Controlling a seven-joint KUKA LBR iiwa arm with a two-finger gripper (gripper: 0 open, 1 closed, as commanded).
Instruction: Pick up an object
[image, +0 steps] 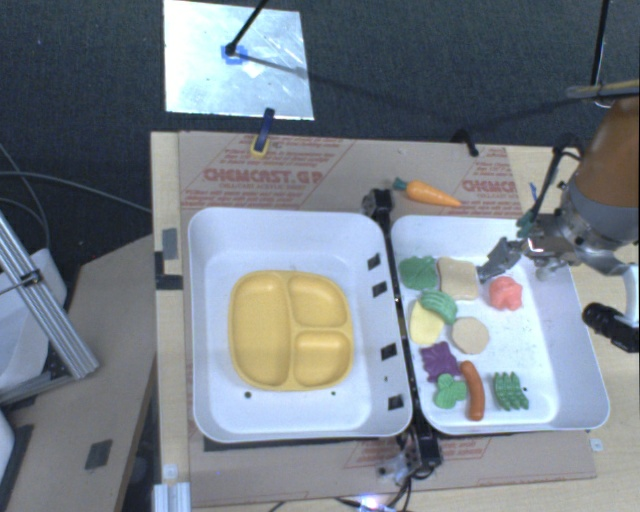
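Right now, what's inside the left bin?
The left bin holds one yellow divided plate with three compartments, nothing in them. The bin floor directly under the plate is covered, so anything beneath it can't be seen.

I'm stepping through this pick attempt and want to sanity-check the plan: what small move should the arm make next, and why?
Probably a short descent toward the pink toy. The hand hovers over the right bin at its upper part, with nothing between its fingers, and the pink toy lies just below it in the view, set a little apart from the tan slice. That gap should leave room to close on it.
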